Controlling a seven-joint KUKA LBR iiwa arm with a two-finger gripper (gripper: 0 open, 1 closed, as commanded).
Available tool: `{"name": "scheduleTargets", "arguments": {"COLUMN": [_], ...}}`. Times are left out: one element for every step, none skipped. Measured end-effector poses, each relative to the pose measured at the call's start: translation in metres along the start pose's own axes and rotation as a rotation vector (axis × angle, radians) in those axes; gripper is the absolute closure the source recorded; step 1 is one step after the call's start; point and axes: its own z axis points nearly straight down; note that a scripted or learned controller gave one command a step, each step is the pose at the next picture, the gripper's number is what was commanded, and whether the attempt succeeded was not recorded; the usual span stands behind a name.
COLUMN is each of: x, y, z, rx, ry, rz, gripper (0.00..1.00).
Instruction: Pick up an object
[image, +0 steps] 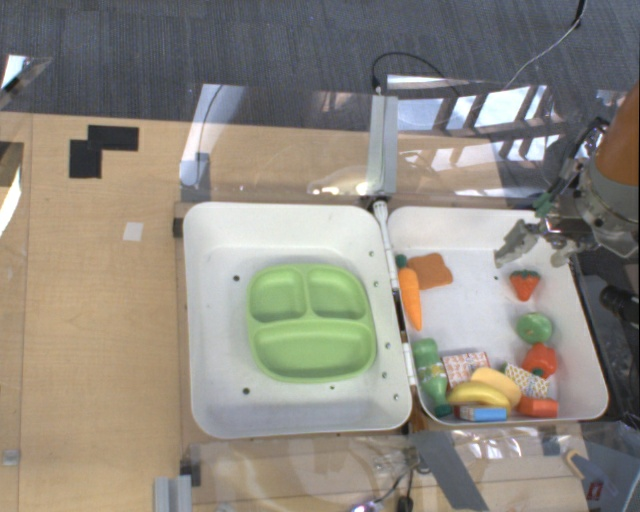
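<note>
The pick looked barely begun: the gripper (536, 243) hung at the right of the frame above the upper part of the right bin (480, 215), its fingers spread apart with nothing between them, so the descent, the closing and the lift all remained. Just below it lay the likeliest target, a toy strawberry (525, 285), small, red with a green top, alone on bare white floor and apart from the carrot (410, 298) at the bin's left wall and the toy-food pile in its lower corner.
</note>
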Motion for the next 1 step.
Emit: {"name": "scheduleTargets", "arguments": {"x": [0.0667], "y": [0.04], "z": [0.0771], "rx": [0.002], "ry": [0.001], "rz": [0.095], "gripper": [0.0]}}
